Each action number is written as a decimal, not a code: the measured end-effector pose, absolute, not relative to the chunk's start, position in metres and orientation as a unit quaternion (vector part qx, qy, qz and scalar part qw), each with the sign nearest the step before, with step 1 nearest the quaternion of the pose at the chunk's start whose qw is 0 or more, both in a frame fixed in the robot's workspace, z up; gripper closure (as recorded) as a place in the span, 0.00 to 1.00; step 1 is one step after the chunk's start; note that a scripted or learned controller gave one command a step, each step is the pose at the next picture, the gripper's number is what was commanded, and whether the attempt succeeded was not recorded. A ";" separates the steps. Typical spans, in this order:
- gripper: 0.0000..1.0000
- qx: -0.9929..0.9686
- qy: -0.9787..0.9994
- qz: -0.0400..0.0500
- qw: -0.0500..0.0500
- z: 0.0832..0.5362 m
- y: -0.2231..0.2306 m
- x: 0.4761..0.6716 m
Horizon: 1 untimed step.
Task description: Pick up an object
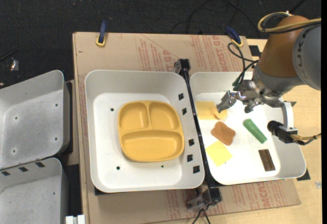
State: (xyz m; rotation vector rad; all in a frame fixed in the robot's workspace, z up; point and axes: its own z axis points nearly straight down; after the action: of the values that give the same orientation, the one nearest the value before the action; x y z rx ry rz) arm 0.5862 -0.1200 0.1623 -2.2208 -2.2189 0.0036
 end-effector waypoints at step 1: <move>0.00 -0.708 -0.707 0.001 0.002 0.101 -0.121 0.579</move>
State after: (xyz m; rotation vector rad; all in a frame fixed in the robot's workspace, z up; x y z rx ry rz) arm 0.5791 -0.1208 0.1012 -2.2207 -2.2177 0.0036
